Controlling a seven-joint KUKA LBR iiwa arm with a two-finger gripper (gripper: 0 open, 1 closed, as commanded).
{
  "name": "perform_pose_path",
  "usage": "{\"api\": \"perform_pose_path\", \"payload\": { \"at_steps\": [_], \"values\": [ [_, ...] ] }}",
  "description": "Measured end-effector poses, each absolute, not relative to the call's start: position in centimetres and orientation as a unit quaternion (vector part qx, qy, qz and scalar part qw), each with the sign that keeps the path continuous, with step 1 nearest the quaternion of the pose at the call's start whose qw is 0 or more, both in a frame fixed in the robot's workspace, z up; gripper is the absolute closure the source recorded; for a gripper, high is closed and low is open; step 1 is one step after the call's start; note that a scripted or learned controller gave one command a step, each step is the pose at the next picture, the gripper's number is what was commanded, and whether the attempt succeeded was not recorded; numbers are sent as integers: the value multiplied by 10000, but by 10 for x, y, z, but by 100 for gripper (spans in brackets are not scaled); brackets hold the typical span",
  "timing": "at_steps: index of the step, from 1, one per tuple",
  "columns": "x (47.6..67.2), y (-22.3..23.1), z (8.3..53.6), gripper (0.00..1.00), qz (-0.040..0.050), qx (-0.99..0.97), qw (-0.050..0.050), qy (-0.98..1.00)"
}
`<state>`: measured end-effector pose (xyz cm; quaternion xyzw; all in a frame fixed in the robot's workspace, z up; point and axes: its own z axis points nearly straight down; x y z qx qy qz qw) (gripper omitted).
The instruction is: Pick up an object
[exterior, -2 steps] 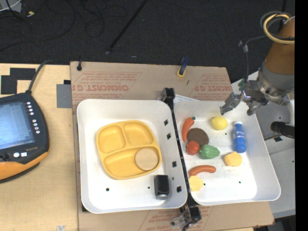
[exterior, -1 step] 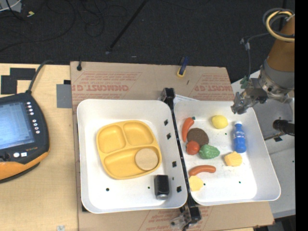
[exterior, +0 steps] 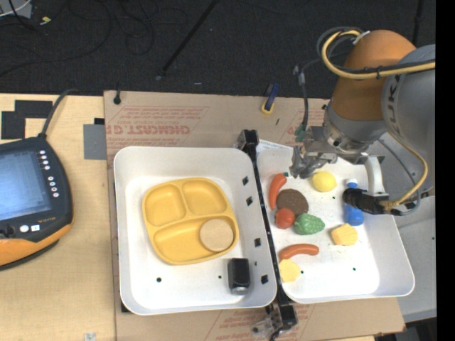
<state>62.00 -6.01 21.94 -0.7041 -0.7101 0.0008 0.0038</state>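
Brown cardboard [exterior: 178,119]: mirrored print, unreadable | tool [exterior: 307,163] above right bin [exterior: 384,275]: grip state unclear

This is a robotics lab or test bench rather than a home or kitchen. A large grey industrial arm [exterior: 398,98] with an orange band reaches over two shallow white bins [exterior: 135,169] that sit on flattened cardboard [exterior: 185,123] laid over the bench. A handheld control pendant [exterior: 28,197] with a screen and buttons lies at the left. Loose black cables [exterior: 106,13] trail across the dark floor behind. The food in the right bin is plastic toy food [exterior: 307,224], and a yellow divided tray [exterior: 188,219] sits in the left one.
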Motion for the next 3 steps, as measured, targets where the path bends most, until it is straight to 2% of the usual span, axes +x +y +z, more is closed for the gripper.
{"api": "perform_pose_path", "payload": {
  "at_steps": [1, 2, 3],
  "values": [
    [581, -67, 291, 100, -7, -7082, -5, -7060],
    [550, 22, 436, 100, -66, -7032, -36, -7110],
    [513, 43, 319, 100, 58, -7065, 55, -7077]
  ]
}}
